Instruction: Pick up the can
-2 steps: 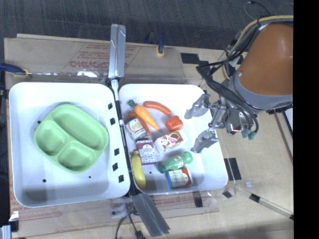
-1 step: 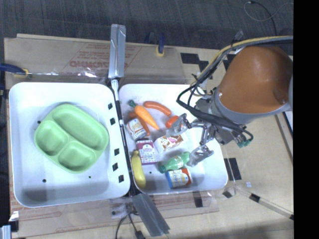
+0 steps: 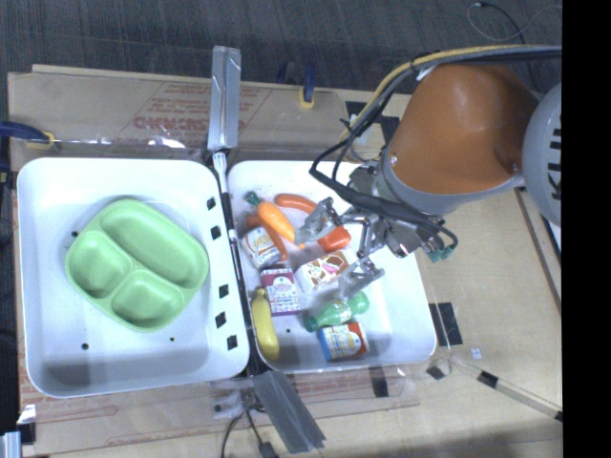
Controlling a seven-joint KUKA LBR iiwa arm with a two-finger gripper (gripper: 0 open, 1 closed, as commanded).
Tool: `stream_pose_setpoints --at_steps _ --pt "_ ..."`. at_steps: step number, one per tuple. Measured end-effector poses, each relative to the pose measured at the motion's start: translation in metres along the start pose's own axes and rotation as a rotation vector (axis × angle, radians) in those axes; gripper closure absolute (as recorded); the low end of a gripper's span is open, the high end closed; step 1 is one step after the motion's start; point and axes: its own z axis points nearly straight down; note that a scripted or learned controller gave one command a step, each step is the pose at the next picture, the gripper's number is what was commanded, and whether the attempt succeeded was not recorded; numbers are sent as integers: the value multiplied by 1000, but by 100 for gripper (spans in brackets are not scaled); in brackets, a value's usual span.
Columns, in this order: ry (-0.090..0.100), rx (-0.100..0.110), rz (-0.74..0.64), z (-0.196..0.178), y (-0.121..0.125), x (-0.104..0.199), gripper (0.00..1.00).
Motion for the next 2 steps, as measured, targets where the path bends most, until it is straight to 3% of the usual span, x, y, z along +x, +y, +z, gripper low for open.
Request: stream_pose_setpoints --at_steps 1,2 --pt "-3 1 -403 -15 17 8 0" --pt "-1 -1 -1188 -62 -2 11 0"
